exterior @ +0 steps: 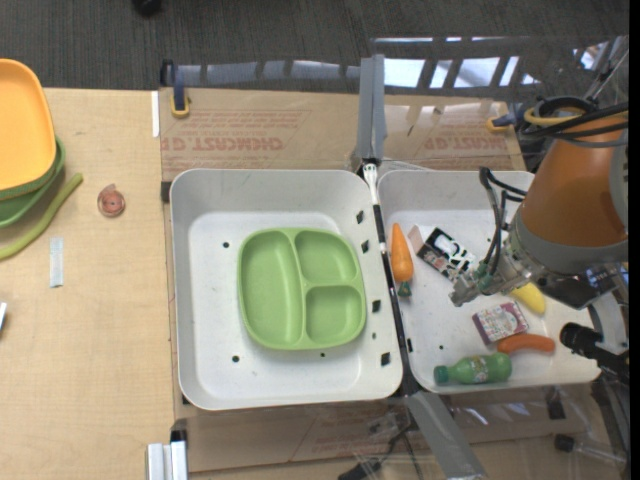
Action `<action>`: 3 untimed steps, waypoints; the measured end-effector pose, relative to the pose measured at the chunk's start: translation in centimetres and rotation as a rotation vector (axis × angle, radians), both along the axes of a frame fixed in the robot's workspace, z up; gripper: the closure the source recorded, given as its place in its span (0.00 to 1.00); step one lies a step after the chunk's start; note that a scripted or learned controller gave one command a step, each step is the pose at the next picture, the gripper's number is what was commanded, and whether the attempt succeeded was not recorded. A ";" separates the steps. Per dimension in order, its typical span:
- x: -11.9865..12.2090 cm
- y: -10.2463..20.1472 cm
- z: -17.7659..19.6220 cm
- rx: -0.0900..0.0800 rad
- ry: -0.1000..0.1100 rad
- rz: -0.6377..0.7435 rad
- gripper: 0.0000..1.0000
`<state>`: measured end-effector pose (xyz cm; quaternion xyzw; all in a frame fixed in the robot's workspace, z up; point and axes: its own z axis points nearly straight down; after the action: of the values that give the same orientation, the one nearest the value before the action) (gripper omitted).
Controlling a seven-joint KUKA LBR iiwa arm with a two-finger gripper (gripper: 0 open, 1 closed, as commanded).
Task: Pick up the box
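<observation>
1. Camera view showed the gripper [470, 288] low inside the right bin [420, 193], near the middle of it.
2. The arm [572, 193] came in from the right and hung big over that side of the bin.
3. I could not tell how the gripper was set, because it was small and dark and mixed up with wires.
4. Nothing could be seen between its tips, so I judged it had no hold on anything.
5. The box [500, 321] lay flat on the bin floor, just beside the gripper, a little lower and to the right of it in the picture.
6. The box was pinkish, and its long side ran at a slant.
7. A black and white packet [444, 251] lay just above and left of the gripper.
8. A carrot [401, 254] lay farther left, by the bin wall.
9. An orange-red thing [527, 344] touched or nearly touched the box on the far side from the gripper.
10. A green bottle [473, 370] lay on its side below the box.
11. A yellow thing [530, 298] sat partly under the arm, so its shape was hard to see.
12. The green plate [302, 288] sat in the left bin [200, 268], far away.
</observation>
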<state>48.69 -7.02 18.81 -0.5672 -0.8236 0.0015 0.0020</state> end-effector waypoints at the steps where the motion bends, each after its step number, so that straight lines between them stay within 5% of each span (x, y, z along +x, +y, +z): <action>1: -0.9 -7.7 -2.1 0.001 0.001 0.062 1.00; 2: 0.4 -7.7 -9.3 0.003 -0.011 0.135 1.00; 3: -0.3 -11.3 -9.2 0.000 -0.019 0.091 1.00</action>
<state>48.36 -18.34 9.58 -0.5291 -0.8485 -0.0039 -0.0056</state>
